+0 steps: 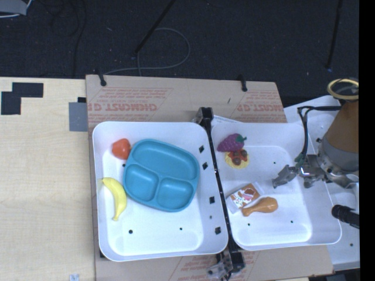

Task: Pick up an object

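Over the right bin point(319, 230), near its right side, the gripper point(285, 177) hangs with nothing between its fingers; whether they are spread or pressed together I cannot tell; this looks like the approach step, no grasp made. Nearest candidates lie to its left and below: a drumstick point(262, 205) touching a small card point(244, 195), and a grape bunch point(232, 142) on a yellow toy point(238, 158). The next move calls for lowering squarely over one item. The left bin point(111, 239) holds a blue tray point(162, 174), banana point(116, 195) and tomato point(121, 148), well apart, no obstacle.
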`<state>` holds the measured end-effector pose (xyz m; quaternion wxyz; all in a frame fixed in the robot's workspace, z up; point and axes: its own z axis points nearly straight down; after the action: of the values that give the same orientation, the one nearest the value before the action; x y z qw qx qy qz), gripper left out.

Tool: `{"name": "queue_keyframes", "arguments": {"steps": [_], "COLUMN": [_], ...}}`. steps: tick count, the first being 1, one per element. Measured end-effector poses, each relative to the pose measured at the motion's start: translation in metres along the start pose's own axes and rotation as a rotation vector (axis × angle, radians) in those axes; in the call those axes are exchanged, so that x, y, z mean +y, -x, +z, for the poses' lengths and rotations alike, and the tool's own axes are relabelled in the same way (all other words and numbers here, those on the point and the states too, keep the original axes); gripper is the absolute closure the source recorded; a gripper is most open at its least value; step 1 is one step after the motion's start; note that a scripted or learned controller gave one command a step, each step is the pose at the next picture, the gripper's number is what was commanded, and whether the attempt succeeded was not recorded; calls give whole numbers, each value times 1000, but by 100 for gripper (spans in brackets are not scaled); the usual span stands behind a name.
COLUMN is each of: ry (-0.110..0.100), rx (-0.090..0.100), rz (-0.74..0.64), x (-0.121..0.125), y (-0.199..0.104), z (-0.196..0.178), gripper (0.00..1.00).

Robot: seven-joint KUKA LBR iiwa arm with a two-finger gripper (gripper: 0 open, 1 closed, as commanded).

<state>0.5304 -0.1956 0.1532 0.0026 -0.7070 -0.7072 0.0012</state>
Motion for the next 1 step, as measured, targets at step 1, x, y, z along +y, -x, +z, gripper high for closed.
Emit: {"name": "queue_keyframes", "arguments": {"steps": [1], "ry": [-1], "rx": [1], "rz": [1], "x": [-2], "y": [-10], "z": [59], "gripper": [0]}}
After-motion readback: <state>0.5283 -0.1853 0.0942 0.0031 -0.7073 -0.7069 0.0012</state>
